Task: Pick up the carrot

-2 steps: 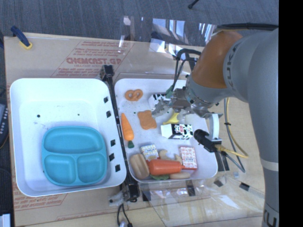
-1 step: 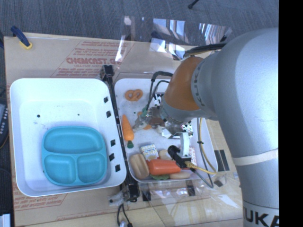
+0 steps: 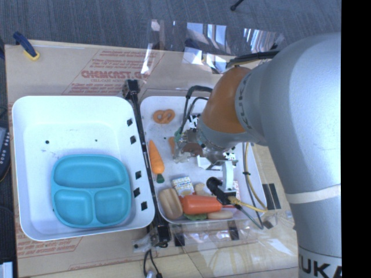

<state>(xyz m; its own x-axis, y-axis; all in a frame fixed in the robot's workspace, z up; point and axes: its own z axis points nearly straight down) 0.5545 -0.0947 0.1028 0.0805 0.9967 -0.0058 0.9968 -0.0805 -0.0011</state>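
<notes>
The carrot (image 3: 155, 157) is left ungrasped against the right bin's (image 3: 152, 106) left wall, while the gripper's (image 3: 186, 143) state cannot be told.

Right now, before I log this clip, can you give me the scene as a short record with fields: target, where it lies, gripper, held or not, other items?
target: orange carrot with a green stem end
location: right white bin, along its left wall, lying lengthwise
gripper: gripper over the right bin's middle, to the right of the carrot
held: no, the carrot lies apart from the gripper
left bin: left white bin holds a blue three-compartment plate
other items: brown pretzel at the far end; tan bread roll and red-orange sausage-shaped piece at the near end
</notes>
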